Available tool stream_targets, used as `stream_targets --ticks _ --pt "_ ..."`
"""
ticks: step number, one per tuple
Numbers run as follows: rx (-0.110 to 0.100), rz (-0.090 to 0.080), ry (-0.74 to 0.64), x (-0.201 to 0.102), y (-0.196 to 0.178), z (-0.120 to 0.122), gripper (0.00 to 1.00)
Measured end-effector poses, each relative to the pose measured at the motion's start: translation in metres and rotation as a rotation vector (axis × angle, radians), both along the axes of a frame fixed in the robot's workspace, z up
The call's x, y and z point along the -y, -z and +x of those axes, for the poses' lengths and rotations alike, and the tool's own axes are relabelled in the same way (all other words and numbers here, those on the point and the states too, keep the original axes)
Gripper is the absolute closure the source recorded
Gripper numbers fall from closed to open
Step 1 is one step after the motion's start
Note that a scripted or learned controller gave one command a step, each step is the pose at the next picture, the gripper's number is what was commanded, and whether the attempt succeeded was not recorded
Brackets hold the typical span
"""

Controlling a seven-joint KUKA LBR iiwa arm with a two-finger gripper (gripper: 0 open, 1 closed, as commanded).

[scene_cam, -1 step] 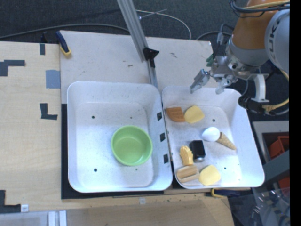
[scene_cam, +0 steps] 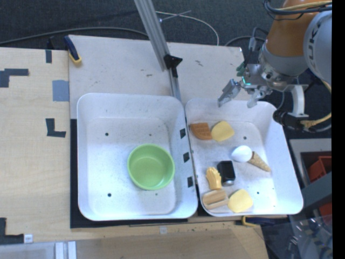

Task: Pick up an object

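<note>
We are hovering our gripper (scene_cam: 237, 96), jaws spread and empty, at twelve o'clock over the right bin (scene_cam: 280, 144); next, descending onto the yellow piece (scene_cam: 222, 131).

Pale wooden surface (scene_cam: 32, 161) on dark carpeted floor (scene_cam: 81, 9).
I see grey tape marks (scene_cam: 60, 89) at its left, a slanted metal pole (scene_cam: 153, 28) rising from the back, and thin white cables (scene_cam: 207, 26) trailing across the floor behind.
</note>
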State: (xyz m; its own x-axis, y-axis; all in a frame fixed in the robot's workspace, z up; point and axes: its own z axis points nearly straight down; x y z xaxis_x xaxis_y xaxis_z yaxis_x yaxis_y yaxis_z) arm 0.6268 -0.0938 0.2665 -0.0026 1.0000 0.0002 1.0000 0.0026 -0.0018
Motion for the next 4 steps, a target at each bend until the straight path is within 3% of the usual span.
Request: stream_targets --ticks 1,3,4 --pt "-0.006 -0.001 0.002 0.004 0.064 -0.004 0.0" --pt "0.001 -0.003 0.001 -0.003 0.174 -0.009 0.0" --pt "0.003 -0.001 -0.001 -0.004 0.161 -0.008 1.0"
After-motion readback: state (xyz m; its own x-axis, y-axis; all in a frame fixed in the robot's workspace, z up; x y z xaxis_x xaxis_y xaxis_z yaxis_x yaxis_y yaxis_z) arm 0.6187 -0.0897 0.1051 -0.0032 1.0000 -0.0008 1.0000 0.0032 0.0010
